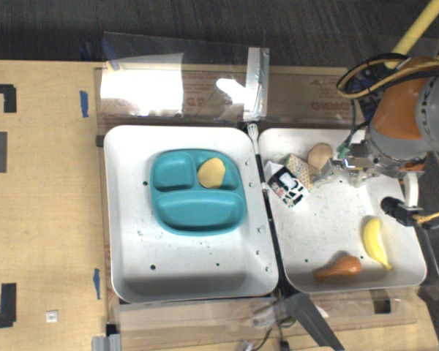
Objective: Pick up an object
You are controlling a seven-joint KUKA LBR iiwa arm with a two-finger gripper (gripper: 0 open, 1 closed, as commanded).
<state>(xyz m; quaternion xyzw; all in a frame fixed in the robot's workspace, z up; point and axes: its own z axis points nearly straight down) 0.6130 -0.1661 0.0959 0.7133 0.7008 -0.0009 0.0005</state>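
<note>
Right now the likeliest pick is the egg, a tan oval lying in the far part of the right bin, just beside the jaws and on their left as the camera sees it. Its long axis runs roughly up and down the view, tilted a little, so a grip across its short width looks like the natural one. The jaws sit low at the bin's far right, under the grey wrist with its orange band; whether they are spread or closed is too small and too cluttered to tell, and nothing can be seen held between them. A patterned box lies touching or nearly touching the egg on its near-left side, and a black-and-white card lies just beyond that, toward the bin's left wall. Well apart from the egg, near the bin's front right corner, lies a banana, and a brown pear lies left of it along the front wall. In the left bin stands a teal tray with a lemon in its upper right compartment, far from the jaws. Both bins rest on the desk.
</note>
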